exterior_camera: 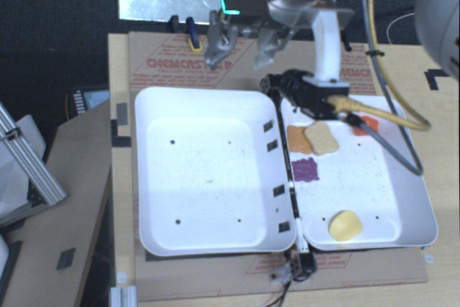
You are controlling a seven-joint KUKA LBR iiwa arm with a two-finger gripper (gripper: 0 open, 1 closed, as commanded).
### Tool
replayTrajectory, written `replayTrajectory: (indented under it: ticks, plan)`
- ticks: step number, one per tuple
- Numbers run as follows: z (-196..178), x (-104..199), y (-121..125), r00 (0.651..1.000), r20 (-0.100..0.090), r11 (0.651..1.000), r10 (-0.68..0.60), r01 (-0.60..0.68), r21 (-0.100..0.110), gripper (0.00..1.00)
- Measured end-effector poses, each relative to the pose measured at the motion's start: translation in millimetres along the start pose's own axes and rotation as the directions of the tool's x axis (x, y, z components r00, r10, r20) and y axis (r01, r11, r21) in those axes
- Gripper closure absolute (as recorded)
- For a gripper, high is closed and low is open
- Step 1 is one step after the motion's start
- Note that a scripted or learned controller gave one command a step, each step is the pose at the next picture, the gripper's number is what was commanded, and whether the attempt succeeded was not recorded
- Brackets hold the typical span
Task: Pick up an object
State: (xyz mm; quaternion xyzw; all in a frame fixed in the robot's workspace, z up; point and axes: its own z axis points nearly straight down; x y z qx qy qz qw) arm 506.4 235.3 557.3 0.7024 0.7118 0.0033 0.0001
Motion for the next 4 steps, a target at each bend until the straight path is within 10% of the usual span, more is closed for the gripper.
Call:
replayTrajectory:
  ticks: [1,2,3,4]
  plan:
    - [0.0,0.0,0.0,1.0,0.0,1.0,0.0,0.0,0.0,0.0]
    - [-11.7,0.5,0.2,1.0,-0.002,1.0,-0.003,0.003,-0.003,1.0]
    - [-11.1,0.5,0.1,1.0,-0.002,1.0,-0.004,0.004,-0.002,0.0]
    - [-11.1,0.4,0.1,1.0,-0.001,1.0,-0.004,0.004,-0.002,0.0]
